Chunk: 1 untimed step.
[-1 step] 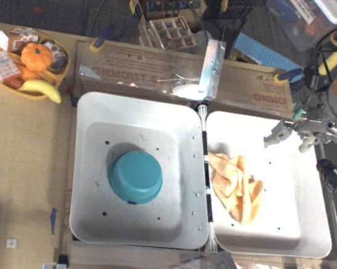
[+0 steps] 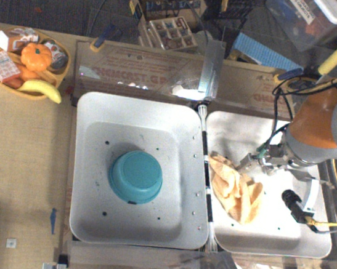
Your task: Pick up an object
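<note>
Overhead, arm bends in from right over r. bin (image 2: pixel 315 241), wrist angled left. Gripper (image 2: pixel 253 161) just above yellow cloth (image 2: pixel 235 189); grip state can't tell.

Matt teal plastic bowl (image 2: pixel 136 176), soft crumpled yellow cloth (image 2: pixel 235 189) (both in smooth white bins (image 2: pixel 96 120)).

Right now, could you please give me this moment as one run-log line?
arm: over right bin | gripper: beside yellow cloth, nothing seen held | left bin: teal bowl, upside down
</note>
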{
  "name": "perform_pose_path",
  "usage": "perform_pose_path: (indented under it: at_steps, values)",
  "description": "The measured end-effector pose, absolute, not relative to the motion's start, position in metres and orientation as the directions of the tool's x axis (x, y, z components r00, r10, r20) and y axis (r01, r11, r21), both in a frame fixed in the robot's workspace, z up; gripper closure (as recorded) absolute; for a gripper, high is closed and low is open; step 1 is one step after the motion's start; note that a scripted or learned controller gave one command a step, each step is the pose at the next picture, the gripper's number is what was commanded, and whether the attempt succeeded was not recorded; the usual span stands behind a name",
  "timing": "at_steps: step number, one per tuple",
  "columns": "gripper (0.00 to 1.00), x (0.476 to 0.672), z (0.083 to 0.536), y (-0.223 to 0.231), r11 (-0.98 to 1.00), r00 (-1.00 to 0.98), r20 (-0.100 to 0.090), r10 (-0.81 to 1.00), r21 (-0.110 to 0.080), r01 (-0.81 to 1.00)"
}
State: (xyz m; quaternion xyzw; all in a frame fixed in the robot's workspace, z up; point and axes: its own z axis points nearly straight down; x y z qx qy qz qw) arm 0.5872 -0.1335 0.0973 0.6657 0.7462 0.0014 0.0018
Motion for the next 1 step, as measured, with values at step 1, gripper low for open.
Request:
perform_pose_path:
  at_steps: [1]
  values:
    - [0.00, 0.5495, 0.0933, -0.1126, 0.244, -0.243, -0.008, 0.970, 0.019, 0.970]
